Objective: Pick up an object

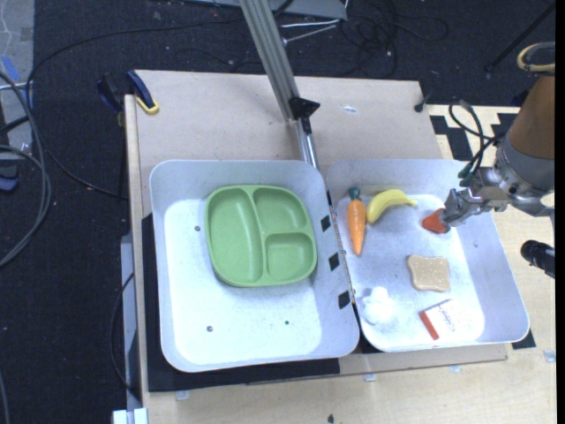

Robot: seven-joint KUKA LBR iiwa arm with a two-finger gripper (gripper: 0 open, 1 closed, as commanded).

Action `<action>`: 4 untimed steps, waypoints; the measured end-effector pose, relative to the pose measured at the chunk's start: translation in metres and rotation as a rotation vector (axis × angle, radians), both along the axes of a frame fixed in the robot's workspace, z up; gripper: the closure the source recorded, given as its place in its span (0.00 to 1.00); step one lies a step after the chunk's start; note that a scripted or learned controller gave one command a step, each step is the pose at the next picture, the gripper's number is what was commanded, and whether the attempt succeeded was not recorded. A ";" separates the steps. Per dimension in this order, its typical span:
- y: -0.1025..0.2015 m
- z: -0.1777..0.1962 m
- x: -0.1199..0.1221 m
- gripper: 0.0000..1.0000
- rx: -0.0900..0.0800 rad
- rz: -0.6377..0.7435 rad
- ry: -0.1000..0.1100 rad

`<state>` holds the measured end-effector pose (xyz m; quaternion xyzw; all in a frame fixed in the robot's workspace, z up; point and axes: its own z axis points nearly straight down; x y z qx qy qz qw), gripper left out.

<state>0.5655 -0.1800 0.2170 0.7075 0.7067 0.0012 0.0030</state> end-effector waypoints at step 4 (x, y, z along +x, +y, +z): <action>0.176 0.019 0.016 1.00 0.003 0.008 0.006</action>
